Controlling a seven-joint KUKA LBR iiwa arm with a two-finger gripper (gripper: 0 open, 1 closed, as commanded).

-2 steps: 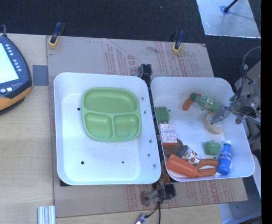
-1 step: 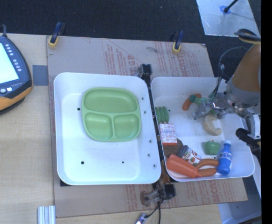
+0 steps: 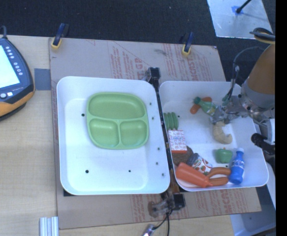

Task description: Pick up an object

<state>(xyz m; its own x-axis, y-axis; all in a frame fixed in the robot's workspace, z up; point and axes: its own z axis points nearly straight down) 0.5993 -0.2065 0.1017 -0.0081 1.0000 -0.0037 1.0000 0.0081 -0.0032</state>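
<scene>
The right bin (image 3: pixel 202 95) holds several toy foods: a beige piece (image 3: pixel 222 134), a small orange-and-green carrot (image 3: pixel 200 104), a green ridged item (image 3: pixel 171 120) by the left wall, a red-and-white box (image 3: pixel 177 141), a green pepper (image 3: pixel 224 155), a blue bottle (image 3: pixel 237 166), a big orange carrot (image 3: pixel 193 176) and a hot dog (image 3: pixel 219 182). My gripper (image 3: pixel 221 114) hangs low in the bin's upper right, just above the beige piece and right of the small carrot. Nothing shows between its fingers.
The left bin (image 3: pixel 74 171) carries a green three-compartment plate (image 3: pixel 117 120). A tablet-like pendant (image 3: pixel 5 77) lies on the bench at far left. Clamps (image 3: pixel 58 36) hold the cardboard sheet at the back. The arm's grey body (image 3: pixel 261 77) overhangs the right bin's right side.
</scene>
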